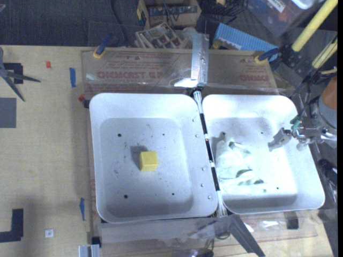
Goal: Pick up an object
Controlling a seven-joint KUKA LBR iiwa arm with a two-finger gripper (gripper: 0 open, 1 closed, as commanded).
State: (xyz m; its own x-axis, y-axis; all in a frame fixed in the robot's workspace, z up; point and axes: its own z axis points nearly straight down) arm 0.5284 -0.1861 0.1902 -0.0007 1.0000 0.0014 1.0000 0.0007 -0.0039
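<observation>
Yellow block (149, 160), small, cube-like, in left bin (107, 116)

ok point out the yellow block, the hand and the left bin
yellow block (149, 160), camera view, middle of its top face
hand (280, 138), camera view, at its fingertips over the right bin
left bin (102, 108), camera view, bare upper-left rim

bins: 2 — left bin (102, 143), right bin (278, 108) | yellow block (149, 160): 1 | pale crumpled item (233, 159): 1
</observation>
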